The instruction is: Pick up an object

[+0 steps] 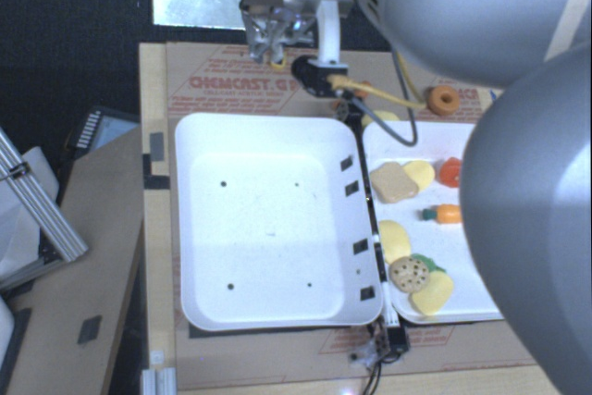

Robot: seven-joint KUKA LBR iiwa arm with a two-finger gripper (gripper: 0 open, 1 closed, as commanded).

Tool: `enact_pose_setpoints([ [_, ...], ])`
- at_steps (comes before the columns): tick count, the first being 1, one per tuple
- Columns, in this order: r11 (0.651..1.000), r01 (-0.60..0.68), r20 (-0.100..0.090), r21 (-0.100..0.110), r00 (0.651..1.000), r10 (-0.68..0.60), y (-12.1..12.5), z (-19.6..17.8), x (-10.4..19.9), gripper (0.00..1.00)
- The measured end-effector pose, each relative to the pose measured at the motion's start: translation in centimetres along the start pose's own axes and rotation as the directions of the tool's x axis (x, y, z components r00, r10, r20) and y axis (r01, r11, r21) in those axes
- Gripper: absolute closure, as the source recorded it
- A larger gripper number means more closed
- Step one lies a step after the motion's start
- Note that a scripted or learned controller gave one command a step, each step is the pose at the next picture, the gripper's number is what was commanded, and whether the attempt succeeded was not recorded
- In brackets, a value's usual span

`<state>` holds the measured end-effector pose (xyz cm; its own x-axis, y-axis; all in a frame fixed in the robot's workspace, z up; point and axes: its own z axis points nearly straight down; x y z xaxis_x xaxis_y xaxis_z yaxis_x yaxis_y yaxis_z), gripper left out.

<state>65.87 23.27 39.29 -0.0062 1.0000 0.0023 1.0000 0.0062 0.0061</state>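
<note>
Well apart from gripper, bread slice lies in right bin.

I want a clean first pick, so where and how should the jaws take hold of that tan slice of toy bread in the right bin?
Grip the tan slice of toy bread across its narrower width, coming straight down from above. It lies flat in the right white bin, so only its side edges offer purchase. Likely keep clear of the pale yellow piece that lies against its right side.
</note>
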Motion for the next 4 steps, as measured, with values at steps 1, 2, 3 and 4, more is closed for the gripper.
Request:
enact_pose_setpoints([
  [1,1.0,0.001,-0.004,-0.013,1.0,-0.001,0.1,-15.3,0.2,1.0],
  [2,1.0,0.002,0.0,0.006,1.0,-0.002,-7.0,-14.4,0.3,1.0],
  [3,1.0,0.002,0.0,0.006,1.0,-0.002,-15.9,-14.4,0.4,1.0],
  [4,1.0,-0.001,0.001,0.006,1.0,0.001,-17.2,-14.3,0.3,1.0],
])
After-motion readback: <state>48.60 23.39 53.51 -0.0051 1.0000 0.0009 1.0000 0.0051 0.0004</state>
